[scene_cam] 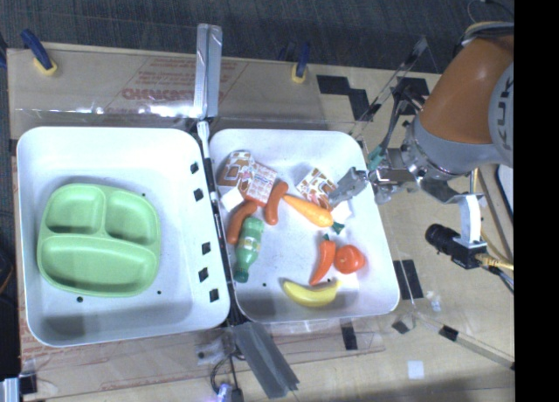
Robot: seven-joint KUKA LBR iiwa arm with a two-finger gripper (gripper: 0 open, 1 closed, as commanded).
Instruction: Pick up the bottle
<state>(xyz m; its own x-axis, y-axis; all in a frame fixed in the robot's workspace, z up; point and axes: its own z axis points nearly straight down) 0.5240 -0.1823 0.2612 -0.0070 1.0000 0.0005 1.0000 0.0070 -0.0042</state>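
Observation:
The bottle [248, 248] is green with a pale cap end and lies on its side in the right bin [377, 291], close to that bin's left wall. My gripper [348, 184] hangs over the right part of the same bin, beside a snack packet [315, 186] and above the thick end of an orange carrot [306, 210]. It is well to the right of the bottle, about a third of the bin's width away. Nothing shows in its grasp.
Around the bottle lie two sausages [274, 202] [238, 222], a second packet [248, 174], a red pepper [349, 259], a red-orange chili [322, 261] and a banana [310, 292]. The left bin [35, 151] holds a green divided plate [98, 237].

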